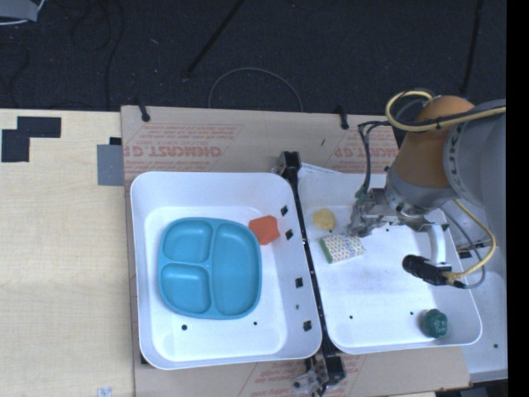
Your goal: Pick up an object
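My gripper (361, 222) hangs low over the right bin (388, 337), near its upper middle, under the orange-banded wrist. Just below and left of it lies a small patterned green-and-white pad (341, 247), close to the fingertips but not seen between them. A small yellow lump (324, 219) rests to the gripper's left near the bin's inner wall. A dark green ball (434, 322) sits in the right bin's lower right corner. In the left bin (153, 329) lie a blue divided plate (210, 267) and an orange block (264, 229).
A black divider rail (304, 255) runs between the two bins. Cardboard (215, 143) lies under the bins, and a pale wooden bench top (58, 263) extends to the left. The arm's grey body covers the right bin's upper right part.
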Robot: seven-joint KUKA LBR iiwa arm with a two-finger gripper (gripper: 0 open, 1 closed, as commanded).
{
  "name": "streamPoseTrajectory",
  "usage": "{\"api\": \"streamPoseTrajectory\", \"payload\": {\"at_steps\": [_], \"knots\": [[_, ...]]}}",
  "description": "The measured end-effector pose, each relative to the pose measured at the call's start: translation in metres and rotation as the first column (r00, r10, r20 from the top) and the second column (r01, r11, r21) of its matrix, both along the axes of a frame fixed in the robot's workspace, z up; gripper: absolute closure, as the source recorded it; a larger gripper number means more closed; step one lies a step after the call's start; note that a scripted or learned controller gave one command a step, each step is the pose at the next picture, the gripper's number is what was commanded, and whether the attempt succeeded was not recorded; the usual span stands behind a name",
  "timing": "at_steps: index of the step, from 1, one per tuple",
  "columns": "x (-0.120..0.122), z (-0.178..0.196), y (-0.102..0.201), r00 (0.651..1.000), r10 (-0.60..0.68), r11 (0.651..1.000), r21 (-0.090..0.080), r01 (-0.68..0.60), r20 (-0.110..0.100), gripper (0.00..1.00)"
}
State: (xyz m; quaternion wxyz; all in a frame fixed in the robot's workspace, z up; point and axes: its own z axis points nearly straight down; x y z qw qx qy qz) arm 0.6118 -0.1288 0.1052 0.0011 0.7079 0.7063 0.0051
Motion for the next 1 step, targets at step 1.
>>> {"api": "streamPoseTrajectory", "payload": {"at_steps": [1], "knots": [[-0.0088, 0.0481, -0.0039, 1.0, -0.004, 1.0, -0.006, 0.004, -0.009, 1.0]]}}
